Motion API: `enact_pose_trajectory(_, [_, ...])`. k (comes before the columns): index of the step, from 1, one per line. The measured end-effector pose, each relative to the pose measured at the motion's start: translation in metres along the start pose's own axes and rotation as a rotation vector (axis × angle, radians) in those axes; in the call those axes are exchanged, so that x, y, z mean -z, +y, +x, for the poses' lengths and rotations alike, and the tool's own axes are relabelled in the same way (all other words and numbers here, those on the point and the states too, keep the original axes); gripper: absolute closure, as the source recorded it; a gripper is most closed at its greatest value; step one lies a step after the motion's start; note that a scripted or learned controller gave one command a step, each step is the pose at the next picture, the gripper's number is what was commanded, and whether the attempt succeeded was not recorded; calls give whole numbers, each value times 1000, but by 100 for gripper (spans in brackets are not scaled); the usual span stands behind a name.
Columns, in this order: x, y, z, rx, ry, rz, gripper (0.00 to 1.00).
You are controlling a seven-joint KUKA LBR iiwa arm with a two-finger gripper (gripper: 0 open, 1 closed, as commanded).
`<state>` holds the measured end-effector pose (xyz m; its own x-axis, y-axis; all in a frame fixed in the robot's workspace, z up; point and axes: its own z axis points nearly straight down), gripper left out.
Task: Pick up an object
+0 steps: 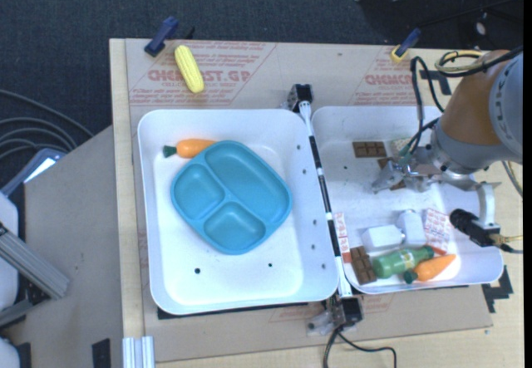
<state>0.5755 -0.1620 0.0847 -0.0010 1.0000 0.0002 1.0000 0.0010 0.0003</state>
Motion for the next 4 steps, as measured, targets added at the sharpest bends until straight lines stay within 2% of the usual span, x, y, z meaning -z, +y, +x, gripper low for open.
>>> enact_pose_trajectory(1, [1, 80, -23, 1, -1, 0, 0])
enact_pose_trajectory(2, [-1, 23, 42, 1, 2, 4, 0])
enact_pose_trajectory(3, [0, 91, 21, 0, 0, 3, 0])
enact_pose_trajectory(4, [0, 24, 51, -1, 1, 3, 0])
